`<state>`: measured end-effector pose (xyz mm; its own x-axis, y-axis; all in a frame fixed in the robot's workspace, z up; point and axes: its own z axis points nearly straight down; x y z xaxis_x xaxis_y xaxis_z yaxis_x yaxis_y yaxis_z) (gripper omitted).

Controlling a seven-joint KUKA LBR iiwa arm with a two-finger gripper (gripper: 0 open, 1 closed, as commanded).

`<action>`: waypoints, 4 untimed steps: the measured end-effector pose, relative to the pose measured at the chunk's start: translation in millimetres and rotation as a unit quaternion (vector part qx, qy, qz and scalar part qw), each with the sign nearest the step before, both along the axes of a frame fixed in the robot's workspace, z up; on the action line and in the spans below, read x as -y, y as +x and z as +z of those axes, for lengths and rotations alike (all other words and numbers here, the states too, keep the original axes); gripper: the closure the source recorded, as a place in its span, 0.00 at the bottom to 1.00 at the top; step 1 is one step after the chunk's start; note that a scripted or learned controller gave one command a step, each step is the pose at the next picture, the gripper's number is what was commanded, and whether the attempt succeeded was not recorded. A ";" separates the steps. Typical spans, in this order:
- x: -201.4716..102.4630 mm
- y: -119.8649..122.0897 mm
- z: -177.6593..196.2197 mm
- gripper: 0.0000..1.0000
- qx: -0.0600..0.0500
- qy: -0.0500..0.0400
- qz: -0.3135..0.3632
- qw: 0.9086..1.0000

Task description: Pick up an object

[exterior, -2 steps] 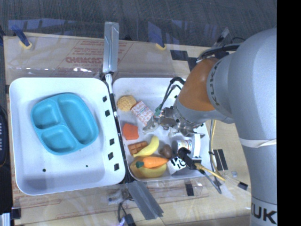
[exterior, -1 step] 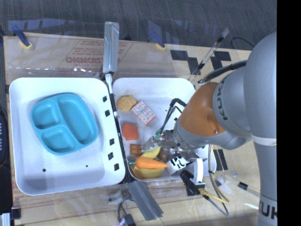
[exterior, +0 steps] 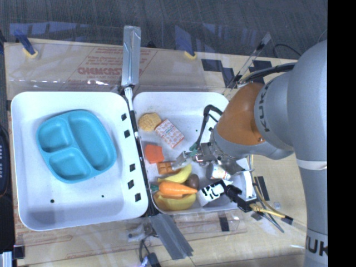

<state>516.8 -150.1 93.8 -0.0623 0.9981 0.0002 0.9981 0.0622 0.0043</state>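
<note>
Glossy blue plastic tray (exterior: 77, 144); smooth white plastic bins (exterior: 33, 204).

1. The left bin (exterior: 28, 166) holds a blue divided plate (exterior: 77, 144), lying toward its ten o'clock side.
2. The right bin (exterior: 183, 100) holds food items: a round cookie (exterior: 149, 121) at eleven o'clock, a pink patterned packet (exterior: 169, 133) just beside it, and an orange block (exterior: 154, 152) below them.
3. At six o'clock a banana (exterior: 177, 175) and a carrot (exterior: 177, 189) lie touching in a pile.
4. The gripper (exterior: 214, 174) sits low at the bin's four o'clock side, just beside the pile.
</note>
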 end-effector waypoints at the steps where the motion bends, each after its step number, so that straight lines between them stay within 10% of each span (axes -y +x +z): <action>1: -43.0 7.7 18.1 0.00 -0.002 -0.001 0.112 0.994; 3: -26.5 101.9 45.6 0.00 -0.001 -0.001 0.108 0.994; 4: -26.1 76.7 -3.6 0.00 -0.004 0.001 0.137 0.991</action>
<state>593.4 -124.0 90.2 -0.3306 0.9438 0.0030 0.9438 0.3306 -0.0040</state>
